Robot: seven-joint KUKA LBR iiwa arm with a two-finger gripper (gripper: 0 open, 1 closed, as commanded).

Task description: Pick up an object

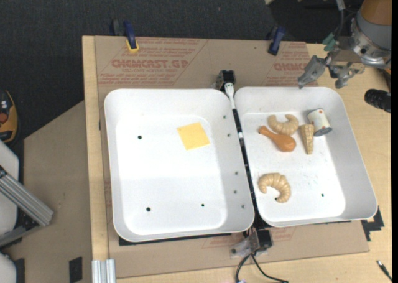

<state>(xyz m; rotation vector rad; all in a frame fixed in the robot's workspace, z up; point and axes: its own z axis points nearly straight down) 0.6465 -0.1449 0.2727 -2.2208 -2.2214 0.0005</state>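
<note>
Claw [324, 74] above right bin's [348, 194] croissant [284, 124] (apart, open-fingered)

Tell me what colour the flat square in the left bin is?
Yellow. The flat square stands out against the white left bin in the camera view.

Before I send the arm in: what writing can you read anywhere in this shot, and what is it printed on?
"CHEMCAST G.P": red print on the brown board under the bins, beyond the left bin.
A second red print of the same style, beyond the right bin: cut off by the gripper, not readable in full.
Finer red lines around both prints: too small to read.
</note>
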